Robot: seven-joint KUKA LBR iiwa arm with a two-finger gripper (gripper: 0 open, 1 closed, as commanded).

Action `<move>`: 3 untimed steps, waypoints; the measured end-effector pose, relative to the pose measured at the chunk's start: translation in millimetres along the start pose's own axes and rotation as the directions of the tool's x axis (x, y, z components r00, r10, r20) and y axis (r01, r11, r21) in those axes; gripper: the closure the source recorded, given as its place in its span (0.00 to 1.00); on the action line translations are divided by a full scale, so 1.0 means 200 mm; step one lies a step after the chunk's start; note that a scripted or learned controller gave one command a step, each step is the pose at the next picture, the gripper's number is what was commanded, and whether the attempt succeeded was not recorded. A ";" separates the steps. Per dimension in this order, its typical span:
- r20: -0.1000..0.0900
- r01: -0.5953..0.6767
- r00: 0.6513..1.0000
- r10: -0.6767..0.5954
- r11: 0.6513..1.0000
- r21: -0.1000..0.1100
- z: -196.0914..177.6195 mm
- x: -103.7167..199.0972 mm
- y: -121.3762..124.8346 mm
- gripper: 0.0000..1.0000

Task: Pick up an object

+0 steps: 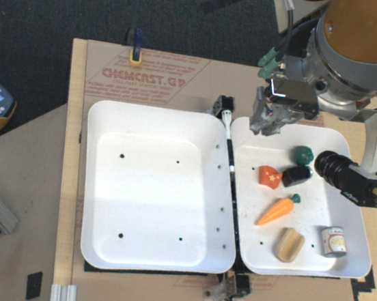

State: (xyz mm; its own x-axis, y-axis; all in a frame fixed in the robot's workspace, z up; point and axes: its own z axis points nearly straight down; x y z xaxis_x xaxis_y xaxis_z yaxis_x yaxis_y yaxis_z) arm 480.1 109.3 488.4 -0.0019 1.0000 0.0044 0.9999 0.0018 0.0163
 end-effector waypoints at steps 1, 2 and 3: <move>0.008 -0.006 1.000 0.006 0.999 0.032 0.70 -0.11 0.01 1.00; 0.001 0.003 1.000 -0.003 1.000 0.009 0.38 0.09 -0.01 1.00; 0.004 0.000 1.000 0.000 1.000 0.013 0.34 0.08 -0.01 1.00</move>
State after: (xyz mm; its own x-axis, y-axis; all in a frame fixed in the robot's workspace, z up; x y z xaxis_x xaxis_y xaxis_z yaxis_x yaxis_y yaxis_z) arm 479.9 126.2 420.1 -0.0016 1.0000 0.0005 1.0000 0.0016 0.0034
